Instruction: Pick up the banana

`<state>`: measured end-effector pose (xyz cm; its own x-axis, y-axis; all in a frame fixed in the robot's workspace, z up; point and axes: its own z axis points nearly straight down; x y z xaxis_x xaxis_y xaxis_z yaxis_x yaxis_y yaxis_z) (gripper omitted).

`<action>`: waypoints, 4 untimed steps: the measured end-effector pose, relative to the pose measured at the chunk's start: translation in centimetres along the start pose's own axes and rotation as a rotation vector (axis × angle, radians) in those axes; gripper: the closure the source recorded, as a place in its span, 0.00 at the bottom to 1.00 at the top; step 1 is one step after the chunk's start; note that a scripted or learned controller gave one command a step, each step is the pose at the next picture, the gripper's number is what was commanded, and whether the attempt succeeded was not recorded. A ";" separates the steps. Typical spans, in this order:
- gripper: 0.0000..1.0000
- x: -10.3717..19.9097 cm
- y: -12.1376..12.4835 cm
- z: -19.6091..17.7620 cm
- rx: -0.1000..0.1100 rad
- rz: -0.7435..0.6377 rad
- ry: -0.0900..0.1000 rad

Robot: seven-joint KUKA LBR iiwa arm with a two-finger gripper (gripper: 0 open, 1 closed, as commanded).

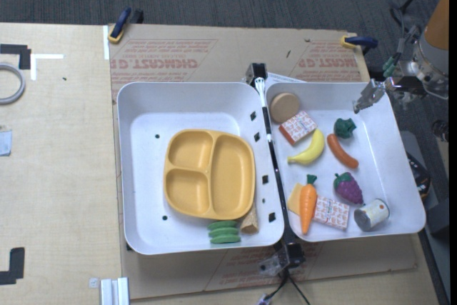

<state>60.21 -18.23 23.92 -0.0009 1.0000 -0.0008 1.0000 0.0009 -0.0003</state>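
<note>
Banana (308, 147) lying flat in right bin (400, 146), in the upper-middle part of its floor, curved, one tip toward the bin's centre divider side and the other up toward the far edge. Hemmed in close: patterned red-and-white block (297, 126) touching or just beside its upper end, round tan disc (284, 107) beyond that near the far-left corner, sausage (342, 151) just to its right, broccoli (345, 127) above the sausage. Nearer the front edge: carrot (307, 205), grapes (348, 188), a second patterned block (332, 212), a grey can (370, 214) at the front-right corner. Left bin (136, 153) carrying a yellow tray (211, 173), with a green piece (224, 232) at its front edge.

Gripper (365, 100) hovering over the far-right corner of the right bin, well apart from the banana, nothing visible between its fingers; how far apart they stand, cannot tell at this size and angle.

Judged step: approach, grasp not yet begun. Next move calls for travel left and toward the bin's middle, then alignment across the banana's short width at mid-body, then a straight descent. Little room on the block side and the sausage side, so a careful centring needed to avoid nudging either neighbour or clamping two things at once
</note>
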 end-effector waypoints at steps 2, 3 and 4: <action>0.00 7.5 1.6 14.3 -0.005 -0.283 0.000; 1.00 7.5 1.7 13.3 -0.008 -0.281 0.000; 1.00 8.4 -3.5 14.7 0.000 -0.255 0.001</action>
<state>56.71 -9.81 9.24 -0.2531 0.9675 -0.0002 0.9675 0.2531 0.0001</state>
